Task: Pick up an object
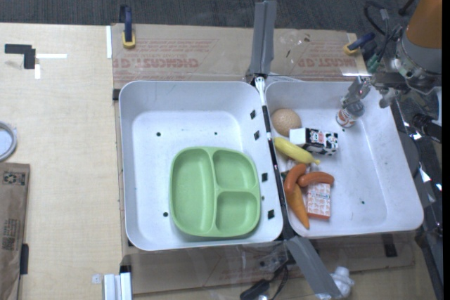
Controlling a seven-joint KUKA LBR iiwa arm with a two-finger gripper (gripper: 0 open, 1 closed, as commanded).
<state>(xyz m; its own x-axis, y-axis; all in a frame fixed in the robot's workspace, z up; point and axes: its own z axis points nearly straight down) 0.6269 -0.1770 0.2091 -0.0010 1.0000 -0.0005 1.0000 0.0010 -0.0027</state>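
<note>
While the gripper point(349, 111) hangs over the right bin point(383, 183), apart from the banana point(293, 150) and carrot point(294, 199), its jaw state cannot be told.

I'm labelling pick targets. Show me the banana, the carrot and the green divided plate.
banana point(294, 150): camera view, middle of its yellow body.
carrot point(295, 199): camera view, mid-length of the orange root.
green divided plate point(184, 194): camera view, floor of its large left compartment.

Plate point(214, 192) in left bin point(140, 151), banana point(293, 150) in right bin point(380, 179)
</note>
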